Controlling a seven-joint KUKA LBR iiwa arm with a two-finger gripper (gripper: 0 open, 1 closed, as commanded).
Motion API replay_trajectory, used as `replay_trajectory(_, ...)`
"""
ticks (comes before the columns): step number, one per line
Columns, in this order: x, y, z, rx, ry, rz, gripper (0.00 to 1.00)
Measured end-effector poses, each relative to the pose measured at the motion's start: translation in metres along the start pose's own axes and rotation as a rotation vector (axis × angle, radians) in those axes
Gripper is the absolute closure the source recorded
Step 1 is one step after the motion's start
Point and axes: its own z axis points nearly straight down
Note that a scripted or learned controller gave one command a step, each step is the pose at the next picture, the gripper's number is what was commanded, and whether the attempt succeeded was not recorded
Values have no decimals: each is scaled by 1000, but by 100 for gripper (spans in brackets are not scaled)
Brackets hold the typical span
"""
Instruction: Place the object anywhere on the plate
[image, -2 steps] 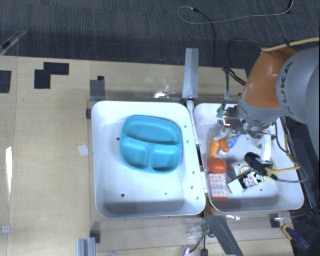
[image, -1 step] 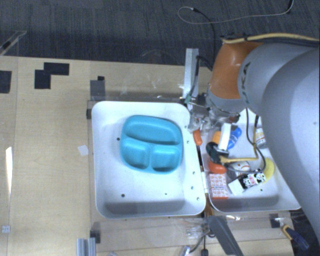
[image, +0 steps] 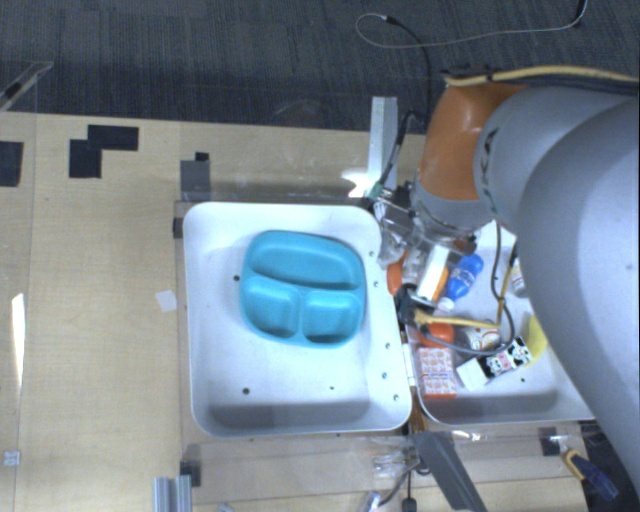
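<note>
Clutter (image: 462, 340) fills the right bin (image: 500, 400), where we see the gripper (image: 420, 262) lowered among the objects; we cannot tell its state. The blue plate (image: 302, 287) sits in the left bin (image: 215, 330).

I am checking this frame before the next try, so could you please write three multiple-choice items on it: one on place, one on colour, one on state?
1. Which bin holds the plate?
A. the view's left bin
B. the view's right bin
C. neither

2. What colour is the plate?
A. red
B. blue
C. green

3. What lies on the plate?
A. a bottle
B. a box
C. nothing

Answers: 1 A, it sits mid-bin there; 2 B, it is light blue throughout; 3 C, all three compartments are bare, while the arm reaches over the cluttered right bin.
</note>
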Motion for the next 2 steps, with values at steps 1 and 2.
replay_trajectory(1, 98, -3, -15, -1, 1, -150, 100)
replay_trajectory(2, 113, 33, 89, -1, 1, -175, 100)
